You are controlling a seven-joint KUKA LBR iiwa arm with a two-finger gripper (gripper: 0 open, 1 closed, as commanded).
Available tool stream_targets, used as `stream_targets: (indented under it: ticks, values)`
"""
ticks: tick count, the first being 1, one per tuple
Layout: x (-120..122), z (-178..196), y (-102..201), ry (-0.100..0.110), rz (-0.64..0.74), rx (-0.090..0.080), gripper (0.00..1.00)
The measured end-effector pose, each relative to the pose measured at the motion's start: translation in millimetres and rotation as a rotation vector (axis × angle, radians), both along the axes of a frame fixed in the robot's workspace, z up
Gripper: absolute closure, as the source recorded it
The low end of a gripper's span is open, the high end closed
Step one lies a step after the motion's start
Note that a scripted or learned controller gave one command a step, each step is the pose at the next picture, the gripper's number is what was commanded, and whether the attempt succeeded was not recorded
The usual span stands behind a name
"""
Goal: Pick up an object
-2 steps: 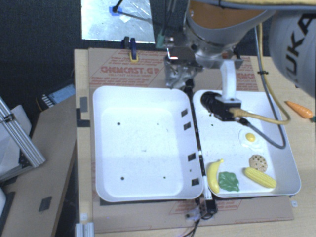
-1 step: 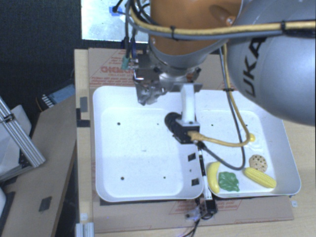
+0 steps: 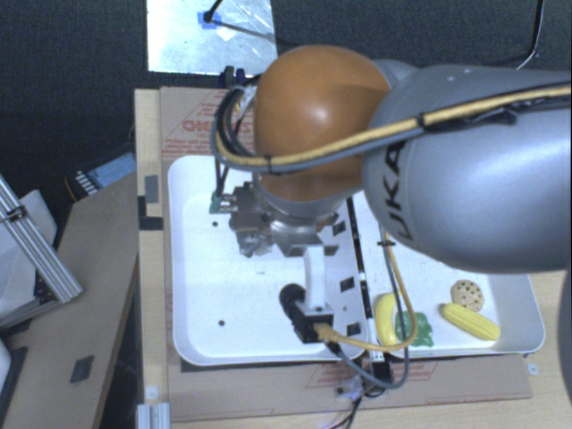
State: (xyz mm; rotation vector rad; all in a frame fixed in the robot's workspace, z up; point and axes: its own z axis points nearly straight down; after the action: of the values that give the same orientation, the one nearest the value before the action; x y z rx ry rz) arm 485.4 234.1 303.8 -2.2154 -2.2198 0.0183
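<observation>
near edge, right bin (image 3: pixel 514 307): yellow banana (image 3: pixel 385 318), green piece (image 3: pixel 420 331), corn cob (image 3: pixel 470 322) and cookie (image 3: pixel 466 293) lie loose. further back, the gripper (image 3: pixel 257 232) hangs low over the left bin (image 3: pixel 197 266); you cannot tell its state. judgement: nothing lifted, the pick is not yet done.

One fixed camera, high over the tabletop (image 3: pixel 150 280), looking down at a slant.

The lens faces the two white bins side by side, the left bin (image 3: pixel 206 275) lying open to it in mid-frame and the right bin (image 3: pixel 511 309) running toward the right edge. The near rims sit low in the frame, and dark ground shows beyond the far edge at the top. The arm (image 3: pixel 483 177) comes in from the right, close under the camera, so its grey link and orange band (image 3: pixel 313 114) loom large and cover much of the bins' far side.
</observation>
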Motion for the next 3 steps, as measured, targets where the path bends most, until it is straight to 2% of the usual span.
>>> stream_targets:
  ticks: [1, 2, 3]
  values:
    - [3, 6, 0, -0.012, -0.002, 0.006, 0.00]
    - [1, 23, 0, -0.014, -0.002, 0.006, 0.00]
    - [2, 151, 0, -0.027, 0.003, 0.012, 0.00]
